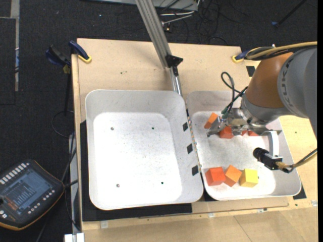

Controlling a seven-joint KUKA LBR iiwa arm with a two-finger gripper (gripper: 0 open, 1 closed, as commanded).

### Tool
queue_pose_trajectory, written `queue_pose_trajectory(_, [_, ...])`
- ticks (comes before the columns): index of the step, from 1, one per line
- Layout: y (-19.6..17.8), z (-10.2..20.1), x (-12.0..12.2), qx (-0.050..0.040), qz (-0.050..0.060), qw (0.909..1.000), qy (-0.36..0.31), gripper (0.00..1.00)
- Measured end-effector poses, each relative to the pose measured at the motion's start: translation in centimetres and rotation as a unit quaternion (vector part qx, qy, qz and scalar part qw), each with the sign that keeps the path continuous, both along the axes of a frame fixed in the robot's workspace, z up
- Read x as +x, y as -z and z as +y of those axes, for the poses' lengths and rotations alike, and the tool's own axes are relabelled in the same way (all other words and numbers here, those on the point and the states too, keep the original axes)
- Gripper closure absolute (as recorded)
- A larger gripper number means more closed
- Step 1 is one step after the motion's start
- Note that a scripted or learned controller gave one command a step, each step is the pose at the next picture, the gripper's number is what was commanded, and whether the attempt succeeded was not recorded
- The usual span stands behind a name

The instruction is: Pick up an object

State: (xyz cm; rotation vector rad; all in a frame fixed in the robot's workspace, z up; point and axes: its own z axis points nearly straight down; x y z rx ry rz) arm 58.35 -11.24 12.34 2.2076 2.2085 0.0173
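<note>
No text, brand, number or sign can be read anywhere in the frame. The handheld pendant (pixel 24 193) at the lower left has a lit screen and rows of buttons, but whatever is printed or displayed on it is too small and blurred to make out.

Dark carpet floor (pixel 35 14) around a pale wooden bench (pixel 126 64). Cables (pixel 202 14) trail at top. Metal pole (pixel 151 24) slants in. Handheld control pad (pixel 25 193) lies lower left.
</note>
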Motion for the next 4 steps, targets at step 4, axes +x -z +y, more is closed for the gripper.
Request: queue_pose_trajectory(4, [-15.0,0.3,0.5,0.0019,0.007,1.0000,-0.001,1.00])
